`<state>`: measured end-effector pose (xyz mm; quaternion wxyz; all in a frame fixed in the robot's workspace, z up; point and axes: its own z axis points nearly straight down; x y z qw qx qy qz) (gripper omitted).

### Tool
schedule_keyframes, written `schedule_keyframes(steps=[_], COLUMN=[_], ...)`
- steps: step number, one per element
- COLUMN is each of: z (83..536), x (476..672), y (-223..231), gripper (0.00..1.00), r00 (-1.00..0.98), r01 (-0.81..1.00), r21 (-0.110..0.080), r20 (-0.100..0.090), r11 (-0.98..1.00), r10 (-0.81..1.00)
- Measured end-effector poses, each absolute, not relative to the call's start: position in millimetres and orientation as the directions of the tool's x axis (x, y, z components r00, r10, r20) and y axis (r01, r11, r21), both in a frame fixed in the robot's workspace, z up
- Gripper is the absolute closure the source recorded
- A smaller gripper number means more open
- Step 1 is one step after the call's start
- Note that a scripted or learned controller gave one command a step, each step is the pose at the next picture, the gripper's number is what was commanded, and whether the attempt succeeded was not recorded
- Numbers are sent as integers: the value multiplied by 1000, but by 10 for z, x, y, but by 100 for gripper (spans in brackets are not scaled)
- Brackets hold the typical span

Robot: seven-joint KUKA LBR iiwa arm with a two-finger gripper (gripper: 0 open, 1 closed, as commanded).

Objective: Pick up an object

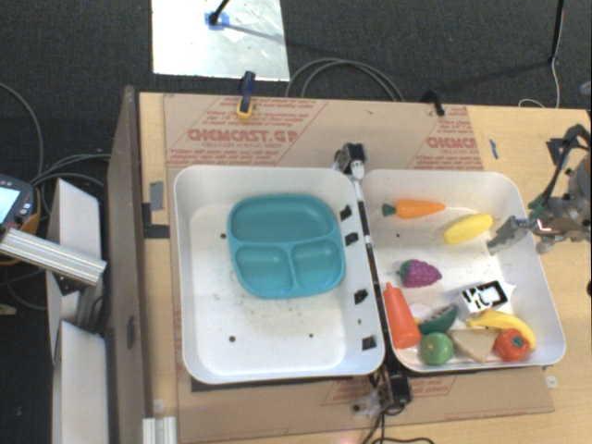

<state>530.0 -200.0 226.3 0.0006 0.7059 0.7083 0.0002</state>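
The gripper (514, 232) hangs at the right-hand rim of the right bin (546, 289), low over the white floor, and nothing sits between the jaws. Open or closed? Cannot tell from up here, the tip is a small grey blur.

Closest candidate looks like the yellow lemon-shaped piece (468, 228), lying just beside the tip, toward the bin's middle. Beyond it, nearer the divider, the carrot (415, 208) lies on its side. Further down the bin there's the purple grape cluster (420, 272), and then a real crowd in the near corner: orange bottle-shaped piece (400, 315), green ball (437, 348), banana (504, 321), tomato (512, 343), all touching or nearly so. The left bin (208, 340) holds just a blue divided plate (286, 246).

To do this well, my read is go for the yellow piece. It stands apart from its neighbours, so the jaws can drop either side without nudging anything. They'd want to be spread wide before descending, set across its narrow width, centred, then close gently since a rounded toy like that may squirt out sideways. Steer clear of the corner pile and the bin wall.
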Motion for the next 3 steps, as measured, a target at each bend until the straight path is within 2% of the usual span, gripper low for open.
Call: schedule_keyframes(steps=[1,2,3], z=[1077,840,851], x=[5446,5670,6527], y=[-1426,-911,-842], gripper=[0,0,0], r00=[1,-10,-6], r01=[1000,1000,1000], r21=[22,3,0], r20=[-8,1,0], r11=[-1,10,6], r10=[1000,1000,1000])
